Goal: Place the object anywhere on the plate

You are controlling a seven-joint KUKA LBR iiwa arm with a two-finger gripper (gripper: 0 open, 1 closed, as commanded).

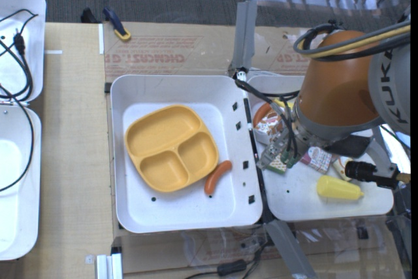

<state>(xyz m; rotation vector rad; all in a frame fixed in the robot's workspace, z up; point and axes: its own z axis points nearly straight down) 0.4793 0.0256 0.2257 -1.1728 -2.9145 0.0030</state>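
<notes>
the single camera sits fixed above the bench (72, 140) and looks down at a slant, far enough off to take in both white bins. taking the left bin (124, 199) as landmark, it lies near the middle of the view; the right bin (326, 206) sits just beside it toward the view's right, where the arm (339, 85) comes in and covers part of that bin.

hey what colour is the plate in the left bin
Yellow-orange all over, no pattern. The plate shows clearly in the camera view.
</notes>
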